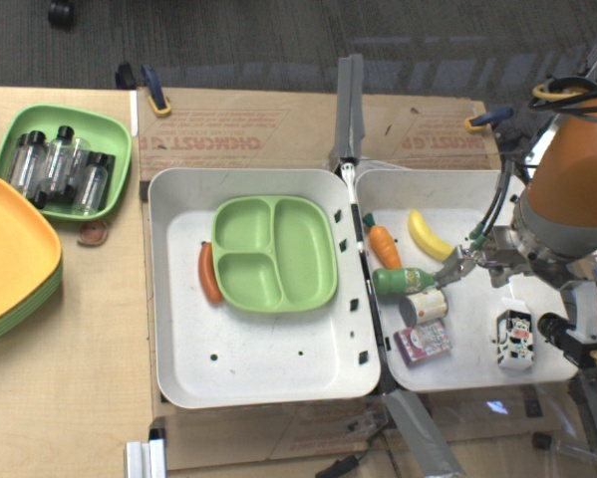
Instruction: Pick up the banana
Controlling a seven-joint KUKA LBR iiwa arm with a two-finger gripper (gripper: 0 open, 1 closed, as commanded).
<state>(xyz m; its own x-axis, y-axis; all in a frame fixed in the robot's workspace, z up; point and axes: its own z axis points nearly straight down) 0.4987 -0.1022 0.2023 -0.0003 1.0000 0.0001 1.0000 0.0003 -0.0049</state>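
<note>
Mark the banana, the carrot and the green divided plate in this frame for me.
banana [429, 235]: camera view, middle of its yellow curve, right bin.
carrot [385, 248]: camera view, orange body, right bin beside the divider.
green divided plate [275, 253]: camera view, ridge between its compartments, left bin.

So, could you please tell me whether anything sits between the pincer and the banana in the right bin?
Nothing visible does. The pincer sits just below and right of the banana, with bare bin floor between them. The green bottle and carrot lie to the left, off that line.
</note>
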